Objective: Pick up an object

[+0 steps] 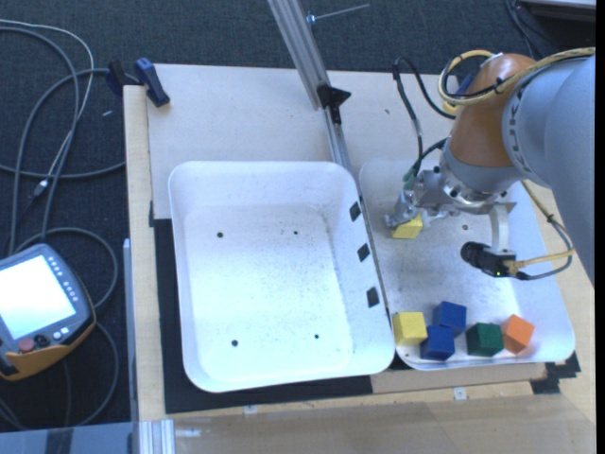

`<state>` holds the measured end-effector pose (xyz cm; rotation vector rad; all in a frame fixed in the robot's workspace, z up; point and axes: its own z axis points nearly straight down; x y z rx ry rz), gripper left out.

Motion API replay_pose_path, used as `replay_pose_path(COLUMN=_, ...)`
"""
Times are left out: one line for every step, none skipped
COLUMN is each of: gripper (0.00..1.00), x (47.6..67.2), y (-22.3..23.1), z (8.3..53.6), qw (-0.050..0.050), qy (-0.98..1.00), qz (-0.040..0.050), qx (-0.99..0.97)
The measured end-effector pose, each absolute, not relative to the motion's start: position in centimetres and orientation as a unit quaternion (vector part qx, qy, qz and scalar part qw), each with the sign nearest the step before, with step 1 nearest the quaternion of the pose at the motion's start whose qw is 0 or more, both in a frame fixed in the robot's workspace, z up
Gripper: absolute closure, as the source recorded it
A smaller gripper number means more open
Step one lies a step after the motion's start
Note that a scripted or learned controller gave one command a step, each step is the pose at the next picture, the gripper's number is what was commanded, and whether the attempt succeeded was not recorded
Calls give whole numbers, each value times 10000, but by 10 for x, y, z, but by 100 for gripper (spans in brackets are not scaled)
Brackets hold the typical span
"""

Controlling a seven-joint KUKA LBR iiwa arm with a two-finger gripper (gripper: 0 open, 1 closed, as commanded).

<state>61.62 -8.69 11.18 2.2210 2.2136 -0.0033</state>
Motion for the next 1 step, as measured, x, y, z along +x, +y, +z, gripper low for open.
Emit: replay_pose_path(gripper=100, x=646, y=26, z=205, qw=30, qy=7090, qz=33, qx=7052)
